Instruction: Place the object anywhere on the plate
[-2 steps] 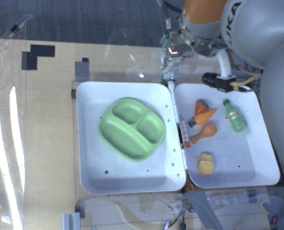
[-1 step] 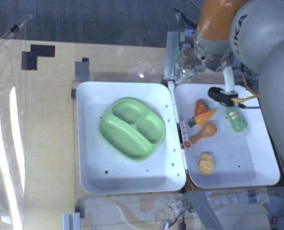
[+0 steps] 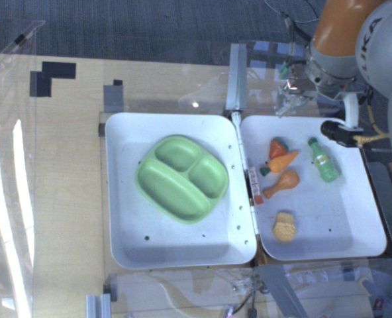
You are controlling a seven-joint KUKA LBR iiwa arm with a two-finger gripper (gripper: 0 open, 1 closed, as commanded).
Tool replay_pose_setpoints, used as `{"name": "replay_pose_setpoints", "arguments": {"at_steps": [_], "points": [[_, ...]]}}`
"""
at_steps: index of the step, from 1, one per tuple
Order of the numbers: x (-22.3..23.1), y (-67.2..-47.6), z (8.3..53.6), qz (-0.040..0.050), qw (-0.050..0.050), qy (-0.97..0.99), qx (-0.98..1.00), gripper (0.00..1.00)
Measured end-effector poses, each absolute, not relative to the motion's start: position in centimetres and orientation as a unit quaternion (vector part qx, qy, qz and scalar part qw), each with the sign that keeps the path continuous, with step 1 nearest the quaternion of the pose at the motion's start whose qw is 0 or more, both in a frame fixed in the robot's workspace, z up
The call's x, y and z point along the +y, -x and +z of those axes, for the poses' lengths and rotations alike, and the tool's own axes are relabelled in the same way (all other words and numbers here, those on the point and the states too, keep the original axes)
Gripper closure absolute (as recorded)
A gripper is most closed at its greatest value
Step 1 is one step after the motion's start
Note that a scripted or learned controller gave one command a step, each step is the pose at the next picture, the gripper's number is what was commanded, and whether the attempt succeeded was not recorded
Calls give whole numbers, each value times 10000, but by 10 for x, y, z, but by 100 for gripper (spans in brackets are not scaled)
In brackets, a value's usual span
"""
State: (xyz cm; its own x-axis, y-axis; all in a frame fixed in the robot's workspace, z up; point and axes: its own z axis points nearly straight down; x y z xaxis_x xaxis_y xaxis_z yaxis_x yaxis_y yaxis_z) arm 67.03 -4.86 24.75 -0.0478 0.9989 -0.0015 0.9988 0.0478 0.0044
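Camera view: the task names no particular object. Candidates all lie in the right bin (image 3: 355, 237). A toy carrot (image 3: 282, 161), orange, lies near the bin's far-left corner, pointing roughly toward the left rim. A small red item with a green top (image 3: 276, 148), possibly a strawberry or pepper, touches the carrot on its far side. A toy drumstick (image 3: 282, 183), tan-orange, lies just on the near side of the carrot, bone end toward the left rim. A green bottle (image 3: 324, 160) with a pale label lies tilted toward the far-right part of the bin, apart from the carrot group. A yellow corn cob piece (image 3: 284, 226) sits alone toward the near edge, left of centre.

The green plate (image 3: 181, 177), three compartments, sits about centred in the left bin (image 3: 126, 244), turned at an angle to the bin's rims. Nothing is on the plate.

The two bins touch along their shared rims at mid-desk (image 3: 57, 197). The desk is pale wood; black markers (image 3: 50, 77) sit at its far-left corner.

The hand (image 3: 290, 101) hangs over the far rim of the right bin, just beyond the carrot group, below the arm's orange band (image 3: 345, 15). Cannot tell how far the hand is open; nothing is visibly held in it.
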Motion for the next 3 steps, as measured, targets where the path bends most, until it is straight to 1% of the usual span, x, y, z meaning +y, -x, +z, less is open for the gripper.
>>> {"name": "replay_pose_setpoints", "arguments": {"at_steps": [1, 2, 3], "points": [[-145, -670, 232, 10, 26, -6882, 7256, 100], [-64, -671, 212, 16, 14, -6663, 7457, 100], [-100, -670, 228, 14, 21, -7438, 6684, 100]]}}
